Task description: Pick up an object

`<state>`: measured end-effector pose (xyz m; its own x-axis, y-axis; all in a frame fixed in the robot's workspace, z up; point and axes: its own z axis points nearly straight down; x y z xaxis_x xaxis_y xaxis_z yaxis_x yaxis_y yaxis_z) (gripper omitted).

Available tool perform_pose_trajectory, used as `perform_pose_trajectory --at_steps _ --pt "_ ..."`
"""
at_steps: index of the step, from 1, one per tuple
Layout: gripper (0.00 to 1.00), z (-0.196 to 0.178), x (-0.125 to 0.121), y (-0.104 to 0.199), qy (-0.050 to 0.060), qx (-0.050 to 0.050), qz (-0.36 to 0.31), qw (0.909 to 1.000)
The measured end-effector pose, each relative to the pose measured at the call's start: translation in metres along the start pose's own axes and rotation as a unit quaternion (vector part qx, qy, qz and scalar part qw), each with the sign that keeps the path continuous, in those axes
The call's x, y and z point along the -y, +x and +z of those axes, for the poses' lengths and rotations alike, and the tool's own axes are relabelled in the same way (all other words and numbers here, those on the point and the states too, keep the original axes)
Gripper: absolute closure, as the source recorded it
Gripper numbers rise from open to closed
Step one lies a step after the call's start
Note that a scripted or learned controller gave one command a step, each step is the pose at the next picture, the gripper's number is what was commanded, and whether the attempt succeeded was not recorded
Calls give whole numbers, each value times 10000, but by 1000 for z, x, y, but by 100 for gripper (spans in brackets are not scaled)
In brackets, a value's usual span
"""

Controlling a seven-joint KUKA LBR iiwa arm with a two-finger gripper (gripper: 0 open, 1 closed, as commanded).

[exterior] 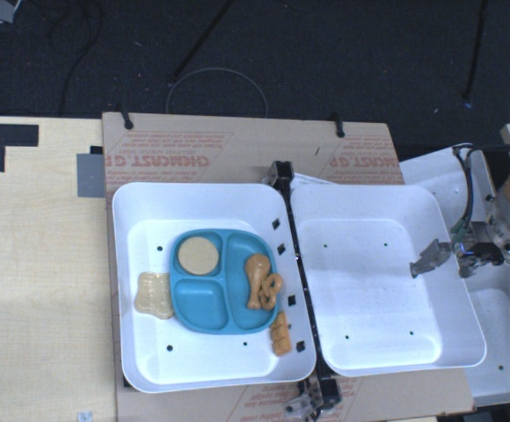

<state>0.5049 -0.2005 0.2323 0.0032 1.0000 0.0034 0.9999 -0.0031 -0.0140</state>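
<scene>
The left bin (pixel 141 227) holds a blue divided plate (pixel 204 310). On the plate lie a round tan disc (pixel 197 255) and a brown drumstick-shaped piece (pixel 257 275) with a pretzel-like piece (pixel 272 290) against it. A pale beige slice (pixel 154 295) lies against the plate's left edge. A small orange-brown chunk (pixel 280 334) sits by the plate's lower right corner. My gripper (pixel 448 263) hovers over the right edge of the right bin (pixel 369 323), far from all of these objects. It stands open, with nothing between its fingers.
A black divider (pixel 295 271) with clips joins the two bins. They rest on a cardboard sheet (pixel 237 148) on the bench. A pale wooden surface (pixel 35 271) lies to the left. Cables trail across the dark floor behind.
</scene>
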Motion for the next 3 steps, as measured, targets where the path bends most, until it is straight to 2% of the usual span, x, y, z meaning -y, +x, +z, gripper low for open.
perform_pose_trajectory --at_steps 1,3 --pt "0 -6 -3 0 -63 17 -15 10000" --pt "0 108 -17 -10 -35 4 -13 10000"
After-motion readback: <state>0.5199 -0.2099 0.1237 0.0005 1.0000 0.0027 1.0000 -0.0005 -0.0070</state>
